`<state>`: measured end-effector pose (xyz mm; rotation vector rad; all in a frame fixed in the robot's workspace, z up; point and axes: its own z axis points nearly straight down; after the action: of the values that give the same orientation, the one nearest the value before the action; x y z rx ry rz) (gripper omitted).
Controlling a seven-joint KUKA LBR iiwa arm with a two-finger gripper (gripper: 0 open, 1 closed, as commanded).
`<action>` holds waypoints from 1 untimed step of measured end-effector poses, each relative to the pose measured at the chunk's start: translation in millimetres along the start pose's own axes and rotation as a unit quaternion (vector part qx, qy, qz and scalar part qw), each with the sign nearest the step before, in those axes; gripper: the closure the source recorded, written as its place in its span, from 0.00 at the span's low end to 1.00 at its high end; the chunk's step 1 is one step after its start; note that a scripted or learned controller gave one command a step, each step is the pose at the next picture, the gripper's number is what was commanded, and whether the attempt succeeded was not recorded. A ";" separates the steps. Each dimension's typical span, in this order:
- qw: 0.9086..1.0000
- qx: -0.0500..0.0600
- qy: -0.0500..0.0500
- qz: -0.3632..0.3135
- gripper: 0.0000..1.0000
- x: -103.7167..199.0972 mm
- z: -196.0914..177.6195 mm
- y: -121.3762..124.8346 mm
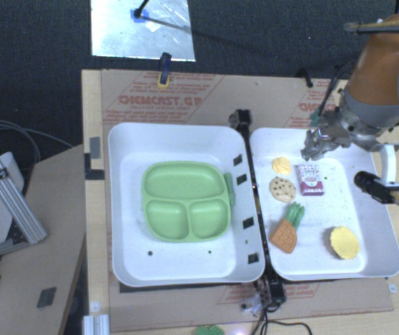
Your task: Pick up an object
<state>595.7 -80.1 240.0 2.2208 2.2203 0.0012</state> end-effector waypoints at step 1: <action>1.000 0.001 0.000 0.000 1.00 -10.1 92.3 2.1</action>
<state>597.9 -90.2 147.7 2.2218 2.2217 -0.0001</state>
